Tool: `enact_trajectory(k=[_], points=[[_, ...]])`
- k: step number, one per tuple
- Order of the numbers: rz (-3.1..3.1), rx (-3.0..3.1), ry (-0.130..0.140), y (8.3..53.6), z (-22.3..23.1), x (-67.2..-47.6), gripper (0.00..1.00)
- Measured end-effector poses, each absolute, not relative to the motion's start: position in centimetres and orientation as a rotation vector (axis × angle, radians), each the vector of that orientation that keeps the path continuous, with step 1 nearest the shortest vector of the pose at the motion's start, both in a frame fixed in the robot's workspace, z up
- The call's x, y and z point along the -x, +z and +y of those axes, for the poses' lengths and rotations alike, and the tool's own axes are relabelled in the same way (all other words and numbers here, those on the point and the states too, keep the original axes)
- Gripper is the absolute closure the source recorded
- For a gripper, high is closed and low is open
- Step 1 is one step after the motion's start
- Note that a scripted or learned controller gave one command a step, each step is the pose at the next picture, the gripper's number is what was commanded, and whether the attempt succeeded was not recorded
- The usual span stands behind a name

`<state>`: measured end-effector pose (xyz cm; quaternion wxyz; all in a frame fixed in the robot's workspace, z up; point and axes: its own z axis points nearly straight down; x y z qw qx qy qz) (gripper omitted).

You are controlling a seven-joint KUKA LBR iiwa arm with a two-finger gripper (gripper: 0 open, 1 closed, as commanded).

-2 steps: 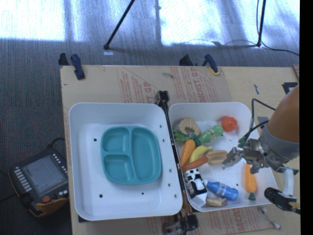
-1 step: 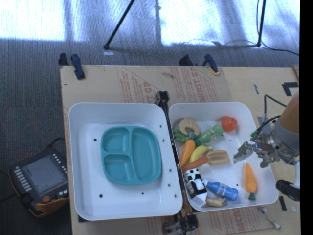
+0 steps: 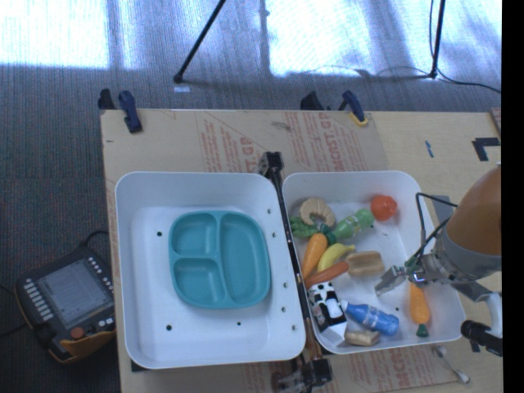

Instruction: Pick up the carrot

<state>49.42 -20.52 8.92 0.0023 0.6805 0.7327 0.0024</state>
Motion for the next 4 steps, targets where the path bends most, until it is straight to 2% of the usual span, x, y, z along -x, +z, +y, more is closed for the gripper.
enact_trajectory(k=[1, 2, 3, 4], points=[[2.302, -2.141, 0.005, 9.7, -20.5, -49.3, 1.0], [2.581, -1.798, 0.003, 8.7, -21.2, -47.8, 1.0], [2.582, -1.803, 0.004, 9.5, -21.2, -47.8, 1.0], [2.126, -2.325, -0.003, 8.5, -17.8, -47.5, 1.0]])
